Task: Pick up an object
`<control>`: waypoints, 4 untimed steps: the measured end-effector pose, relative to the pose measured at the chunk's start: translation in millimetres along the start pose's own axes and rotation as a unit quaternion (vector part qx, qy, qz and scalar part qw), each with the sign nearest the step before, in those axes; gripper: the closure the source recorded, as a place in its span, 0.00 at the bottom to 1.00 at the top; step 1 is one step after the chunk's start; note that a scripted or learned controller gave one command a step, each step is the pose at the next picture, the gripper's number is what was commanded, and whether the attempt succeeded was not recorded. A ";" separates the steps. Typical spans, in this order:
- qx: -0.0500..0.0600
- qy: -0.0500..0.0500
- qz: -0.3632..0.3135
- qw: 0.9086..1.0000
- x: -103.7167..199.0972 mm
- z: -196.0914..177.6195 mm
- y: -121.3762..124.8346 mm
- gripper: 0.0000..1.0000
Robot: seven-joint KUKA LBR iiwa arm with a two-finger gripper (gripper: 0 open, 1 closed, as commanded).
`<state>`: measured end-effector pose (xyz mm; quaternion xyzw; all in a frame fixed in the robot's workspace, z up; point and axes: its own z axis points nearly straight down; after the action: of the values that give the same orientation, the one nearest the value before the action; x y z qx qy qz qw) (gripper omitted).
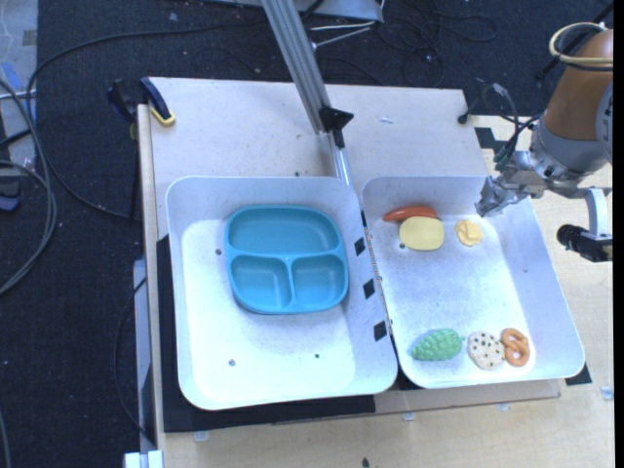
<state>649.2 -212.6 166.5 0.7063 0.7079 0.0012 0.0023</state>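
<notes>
In the camera view my gripper (487, 204) hangs low over the far right corner of the right bin (546, 291), just right of and above a small pale yellow piece (469, 232). A yellow rounded item (421, 233) lies next to that piece, with a red-orange sausage shape (410, 213) behind it. Along the bin's near edge lie a green leafy piece (435, 345), a speckled cookie (485, 349) and a pretzel (515, 346). Nothing shows between the gripper's tips.
The left bin (195, 359) holds a blue three-compartment tray (288, 258). A slanted metal pole (302, 57) rises from the seam between the bins toward the far side. Cables lie on the dark floor around the bench.
</notes>
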 end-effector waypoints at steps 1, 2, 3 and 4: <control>0.000 0.000 0.001 1.000 -6.4 -53.8 -6.5 1.00; 0.001 0.000 0.000 1.000 -5.9 -50.4 -5.6 1.00; 0.002 0.001 -0.002 1.000 51.1 -60.1 -5.5 1.00; 0.003 0.001 -0.002 1.000 100.8 -52.7 -9.1 1.00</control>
<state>639.7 -111.7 219.0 0.7051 0.7091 -0.0003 -0.0005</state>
